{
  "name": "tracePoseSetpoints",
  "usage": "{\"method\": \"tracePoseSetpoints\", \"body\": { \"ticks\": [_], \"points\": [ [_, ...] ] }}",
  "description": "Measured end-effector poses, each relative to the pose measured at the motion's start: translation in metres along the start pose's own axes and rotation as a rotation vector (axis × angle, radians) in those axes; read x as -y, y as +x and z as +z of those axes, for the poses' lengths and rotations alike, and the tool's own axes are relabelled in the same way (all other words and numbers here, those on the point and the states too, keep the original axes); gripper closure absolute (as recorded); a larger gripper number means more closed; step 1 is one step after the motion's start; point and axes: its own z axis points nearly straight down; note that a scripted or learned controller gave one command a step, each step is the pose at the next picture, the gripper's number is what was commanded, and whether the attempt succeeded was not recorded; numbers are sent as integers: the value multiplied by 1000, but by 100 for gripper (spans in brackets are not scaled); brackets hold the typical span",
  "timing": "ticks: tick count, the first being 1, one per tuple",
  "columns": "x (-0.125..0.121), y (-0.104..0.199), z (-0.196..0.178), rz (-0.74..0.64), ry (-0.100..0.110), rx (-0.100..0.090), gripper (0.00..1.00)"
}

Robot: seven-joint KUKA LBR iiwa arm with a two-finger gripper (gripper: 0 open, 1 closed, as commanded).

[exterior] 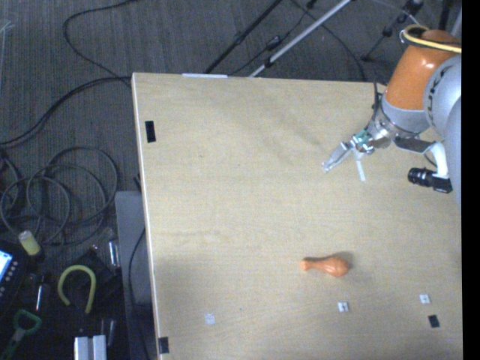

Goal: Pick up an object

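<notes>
The tool [346, 160], fingers spread and holding nothing, hangs well apart from the orange object [328, 265], which lies toward the bench's near edge with its long axis left-right.

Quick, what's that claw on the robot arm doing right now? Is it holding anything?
Gripper: open, fingers spread, holding nothing. It is above the bench, apart from the orange object.

The bench top [247, 201] is a pale tan wood colour with a few little black and white marker squares near its edges, and the only bright thing on it is a small orange object [328, 265] in the lower middle. The arm [431, 81] in the upper right is grey with a fat orange band, and its gripper [346, 161] looks silvery with a hint of green. Left of the bench the floor [60, 66] is dark grey carpet with black cables [56, 186], plus a yellow-green hook [77, 285] at lower left.
</notes>
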Motion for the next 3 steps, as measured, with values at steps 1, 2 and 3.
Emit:
{"method": "tracePoseSetpoints", "body": {
  "ticks": [1,2,3],
  "points": [
    [-1,0,13,-58,-1,1,0],
    [-11,25,35,-353,-3,0,0],
    [-12,26,25,-352,-8,1,100]
  ]
}}
